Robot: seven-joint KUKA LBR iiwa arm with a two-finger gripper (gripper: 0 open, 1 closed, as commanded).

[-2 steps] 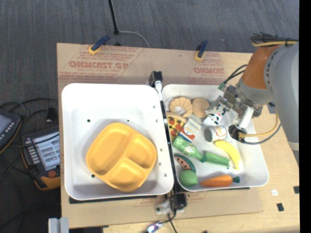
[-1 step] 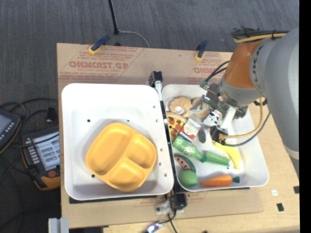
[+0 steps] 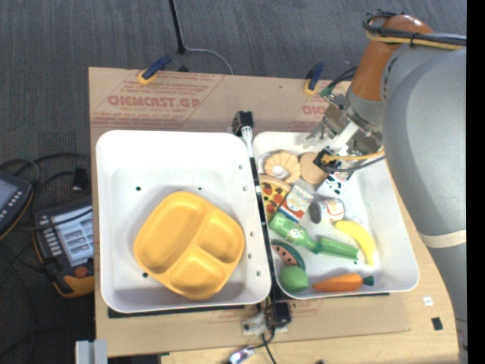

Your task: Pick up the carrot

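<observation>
The carrot (image 3: 338, 283) is orange with a small green top at its right end. It lies flat along the front wall of the right bin (image 3: 394, 226). My gripper (image 3: 321, 145) hangs over the back of that same bin, close to a tan round piece (image 3: 309, 170), and well away from the carrot. I see nothing held in it.
The right bin also holds a banana (image 3: 357, 238), a green cucumber-like piece (image 3: 314, 240), a green round fruit (image 3: 295, 278), a pizza slice (image 3: 273, 196), a ridged pastry (image 3: 277, 163) and a small can (image 3: 331, 208). A yellow divided plate (image 3: 189, 243) lies in the left bin (image 3: 121, 158).
</observation>
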